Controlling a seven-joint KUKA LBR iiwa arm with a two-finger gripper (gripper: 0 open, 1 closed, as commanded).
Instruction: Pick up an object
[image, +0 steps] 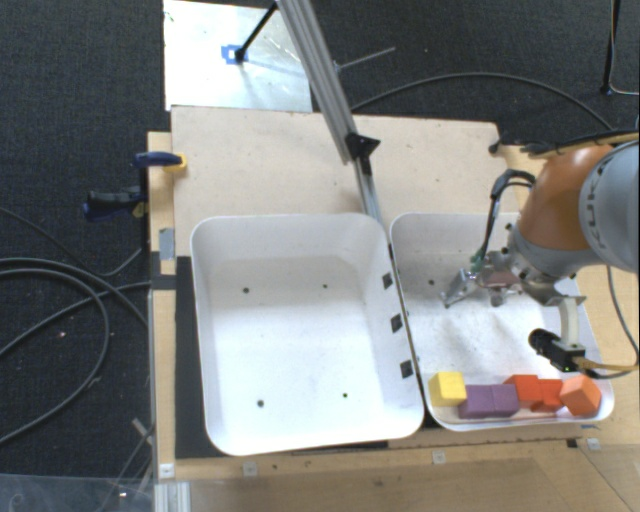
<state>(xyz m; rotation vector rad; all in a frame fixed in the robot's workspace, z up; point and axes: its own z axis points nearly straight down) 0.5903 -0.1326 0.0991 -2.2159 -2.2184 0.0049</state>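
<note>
Dark carpet floor (70, 90) all around, with black cables (50, 300) snaking over it on the left. A blue clamp with a yellow tip (160, 160) grips the left edge of the bench (260, 165), which is a plain tan board.

On the board sit two white bins, side by side and touching. The left bin (215, 400) has nothing in it but a few small dark dots on its floor. A slanted metal pole (325, 85) runs down from the top and ends right about where the bins meet.

The right bin (420, 235) has four blocks lined up along its near rim: one yellow block (448, 387), one purple block (489, 401), one red block (533, 391) and one orange block (580, 396), each touching or just beside the next.

The arm comes in from the right with the gripper (470, 285) low over the middle of the right bin, well apart from the blocks. Can't tell how wide its fingers are, and I see nothing between them.
</note>
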